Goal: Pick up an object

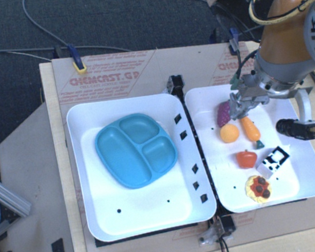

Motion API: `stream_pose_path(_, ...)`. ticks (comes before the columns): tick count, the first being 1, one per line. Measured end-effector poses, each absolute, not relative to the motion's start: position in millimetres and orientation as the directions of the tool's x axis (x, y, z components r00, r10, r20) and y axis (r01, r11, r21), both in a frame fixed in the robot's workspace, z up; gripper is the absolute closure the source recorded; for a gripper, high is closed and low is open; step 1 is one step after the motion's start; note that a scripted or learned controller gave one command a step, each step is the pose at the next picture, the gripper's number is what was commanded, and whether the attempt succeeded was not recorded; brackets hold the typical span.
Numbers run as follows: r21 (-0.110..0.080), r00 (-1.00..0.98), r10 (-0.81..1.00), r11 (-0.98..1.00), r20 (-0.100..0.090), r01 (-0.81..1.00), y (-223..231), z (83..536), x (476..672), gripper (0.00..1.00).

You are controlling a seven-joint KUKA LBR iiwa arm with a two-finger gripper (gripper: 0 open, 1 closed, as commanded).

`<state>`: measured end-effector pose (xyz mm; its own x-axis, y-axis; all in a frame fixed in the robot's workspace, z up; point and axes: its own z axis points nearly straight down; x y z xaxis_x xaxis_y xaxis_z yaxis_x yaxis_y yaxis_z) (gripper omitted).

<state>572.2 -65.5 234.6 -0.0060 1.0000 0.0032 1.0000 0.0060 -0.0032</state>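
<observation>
Both shallow white bins, the left one [89, 178] at nine o'clock and the right one [307, 174] at three, look like smooth moulded plastic with a soft sheen. In the left bin the sky-blue three-compartment tray [136, 149] is plastic too, smooth and faintly glossy. The bench top [109, 74] at twelve o'clock reads as matt tan cardboard printed in red. At two o'clock the arm's orange band [288, 22] shines like polished plastic. The small toy foods in the right bin, among them an orange ball [229, 133] and an orange carrot shape [251, 129], look smooth and slightly shiny.
</observation>
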Motion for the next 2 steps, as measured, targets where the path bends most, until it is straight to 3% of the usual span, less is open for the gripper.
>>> stream_pose_path(2,0.001,-0.006,1.000,0.006,0.002,1.000,48,229,575.3,1.00)
